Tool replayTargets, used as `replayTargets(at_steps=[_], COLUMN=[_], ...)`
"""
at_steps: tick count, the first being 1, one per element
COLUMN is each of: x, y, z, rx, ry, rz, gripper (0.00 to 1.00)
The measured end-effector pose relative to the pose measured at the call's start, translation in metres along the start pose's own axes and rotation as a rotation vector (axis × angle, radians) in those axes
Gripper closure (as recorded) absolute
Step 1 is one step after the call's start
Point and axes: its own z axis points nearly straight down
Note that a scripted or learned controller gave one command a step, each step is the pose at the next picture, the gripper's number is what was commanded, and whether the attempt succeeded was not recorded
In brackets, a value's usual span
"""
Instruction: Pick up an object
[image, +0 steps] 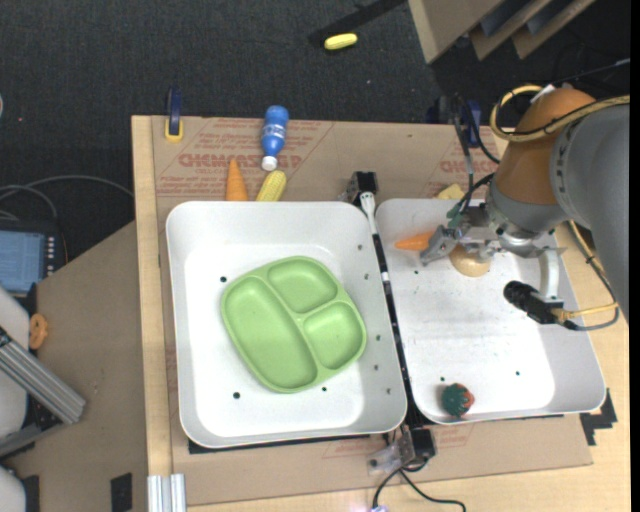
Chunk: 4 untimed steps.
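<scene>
Hovering at the right bin's (560, 395) far edge, gripper (455, 238) sits low; finger state cannot be told. Orange carrot-like piece (411, 241) lies just left of fingertips; tan round object (470, 262) directly beneath.

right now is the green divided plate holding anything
Empty. All three compartments of the green plate show bare green, and it lies flat in the left bin.

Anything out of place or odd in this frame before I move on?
Yes. A small blue-and-white bottle, an orange carrot-like toy and a yellow piece lie on the bench behind the left bin, outside both bins. Another yellow object lies on the dark floor beyond the bench.
</scene>
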Motion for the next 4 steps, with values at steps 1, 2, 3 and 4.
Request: replayTargets(at_steps=[1, 2, 3, 4], x=[-0.011, -0.011, -0.052, -0.01], y=[0.036, 0.035, 0.01, -0.05], z=[0.004, 0.004, 0.001, -0.001], rx=[0.046, 0.044, 0.006, 0.0], ry=[0.01, 0.01, 0.003, -0.002], rz=[-0.007, -0.006, 0.004, 0.002], gripper=[0.0, 0.0, 0.0, 0.0])
